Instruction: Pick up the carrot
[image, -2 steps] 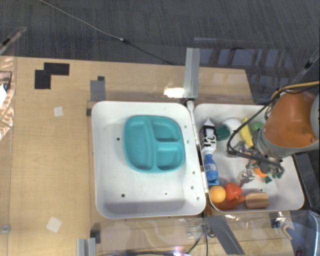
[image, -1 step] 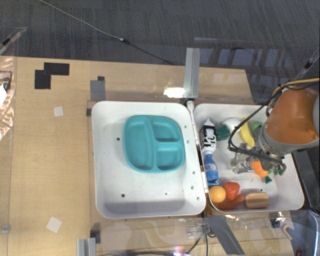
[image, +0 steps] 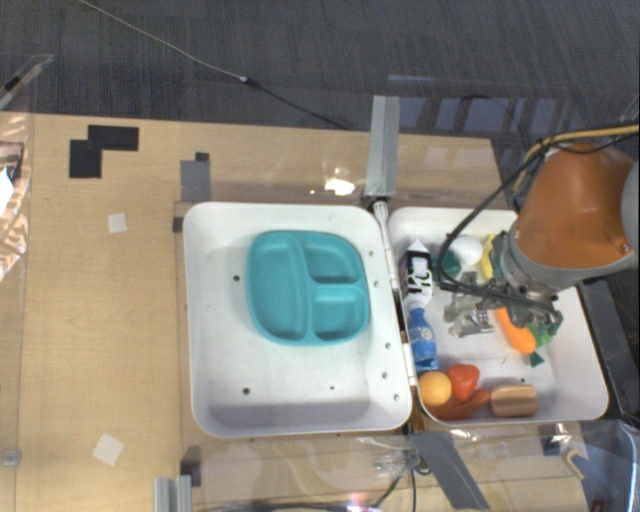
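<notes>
Arm (image: 575, 215) reaching low over right bin (image: 585, 385), pincer (image: 478, 318) beside carrot (image: 519, 335), grip unclear

carrot (image: 519, 335) — partly hidden under claw (image: 478, 318)

A teal divided plate (image: 306, 286) lies in the left bin (image: 215, 400) on the counter (image: 90, 330). In the right bin (image: 590, 395), a white bottle (image: 417, 276) and a blue bottle (image: 422, 340) lie along the left wall, with a yellow ball (image: 434, 388), a red piece (image: 463, 381) and a brown bread roll (image: 513, 401) along the front.
</notes>
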